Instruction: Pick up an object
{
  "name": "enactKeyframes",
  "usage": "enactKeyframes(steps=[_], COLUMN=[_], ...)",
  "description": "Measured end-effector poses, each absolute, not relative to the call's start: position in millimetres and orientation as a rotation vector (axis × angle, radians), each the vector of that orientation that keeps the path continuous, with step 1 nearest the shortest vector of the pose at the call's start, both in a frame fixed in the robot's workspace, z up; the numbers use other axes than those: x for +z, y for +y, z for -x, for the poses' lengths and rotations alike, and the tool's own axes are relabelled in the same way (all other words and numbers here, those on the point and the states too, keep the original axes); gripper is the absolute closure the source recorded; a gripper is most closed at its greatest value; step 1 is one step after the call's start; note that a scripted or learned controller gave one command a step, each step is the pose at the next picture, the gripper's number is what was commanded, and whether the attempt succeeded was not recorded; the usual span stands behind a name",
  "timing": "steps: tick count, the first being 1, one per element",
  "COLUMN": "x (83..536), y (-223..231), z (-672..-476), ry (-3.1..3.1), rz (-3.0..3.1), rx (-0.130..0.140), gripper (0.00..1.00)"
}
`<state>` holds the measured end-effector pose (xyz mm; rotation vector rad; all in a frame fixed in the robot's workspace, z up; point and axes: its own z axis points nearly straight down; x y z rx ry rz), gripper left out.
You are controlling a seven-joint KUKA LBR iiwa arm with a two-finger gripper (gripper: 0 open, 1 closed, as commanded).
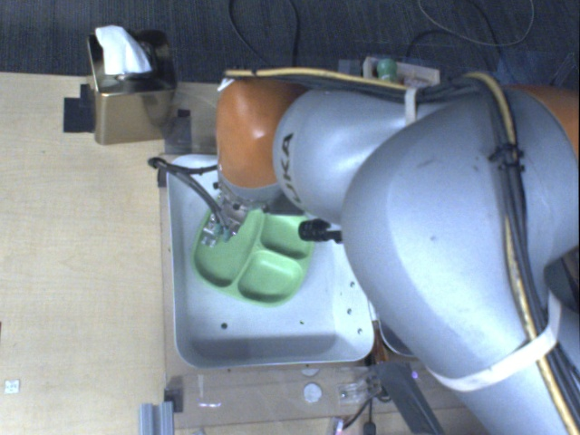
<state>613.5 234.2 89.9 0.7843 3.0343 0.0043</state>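
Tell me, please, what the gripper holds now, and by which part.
It cannot be told. The gripper is low over the left compartment of the green tray in the bin, but the arm hides any contact.

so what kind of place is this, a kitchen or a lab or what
Most likely a robotics lab or test cell, not a kitchen: a KUKA arm reaches over a white bin holding a green divided tray, with loose cables on dark carpet behind the bench.
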Motion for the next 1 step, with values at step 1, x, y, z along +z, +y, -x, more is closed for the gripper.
enactKeyframes(steps=[1], x=[202.4], y=[235.4], z=[-558.7], ry=[3.118], rz=[-0.296], rx=[0.009], gripper=[1.0])
